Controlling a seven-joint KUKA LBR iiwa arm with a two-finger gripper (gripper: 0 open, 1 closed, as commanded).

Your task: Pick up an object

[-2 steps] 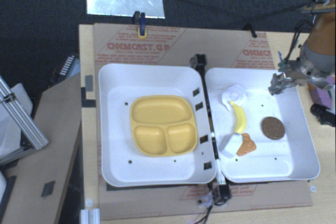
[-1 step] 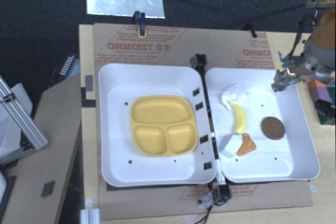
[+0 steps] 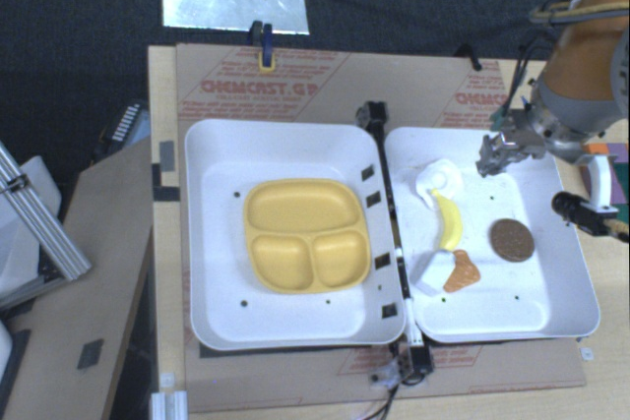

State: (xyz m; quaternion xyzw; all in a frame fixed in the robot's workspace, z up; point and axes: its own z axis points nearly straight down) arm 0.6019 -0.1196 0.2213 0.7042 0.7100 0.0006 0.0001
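Overhead slanted view of the bench (image 3: 167,74) with two shallow white bins side by side. The pincer (image 3: 497,154) hangs over the upper part of the right bin (image 3: 561,310), apart from every object; nothing lies between its tips, and whether it is spread or closed cannot be told at this size.

Candidate objects, all in the right bin: a white cup-like piece (image 3: 438,180) nearest the pincer, a yellow banana (image 3: 450,221) just below and touching or nearly touching it, a brown round disc (image 3: 512,240) standing alone toward the right wall, and an orange wedge (image 3: 463,272) resting against a white block (image 3: 433,272) near the dividing wall. The left bin (image 3: 207,211) holds a yellow compartment tray (image 3: 305,236).

Likely hazards:
- The white piece, banana, wedge and block form a loose column; a descent onto one would probably nudge its neighbour, or close on two at once.
- The disc looks flat and low, so the tips may slide over it and shut on nothing.
- The wedge and block sit close to the central wall, leaving little room for a tip on that side.

Open room: the bare floor around the disc and along the lower right of the right bin offers the freest approach.
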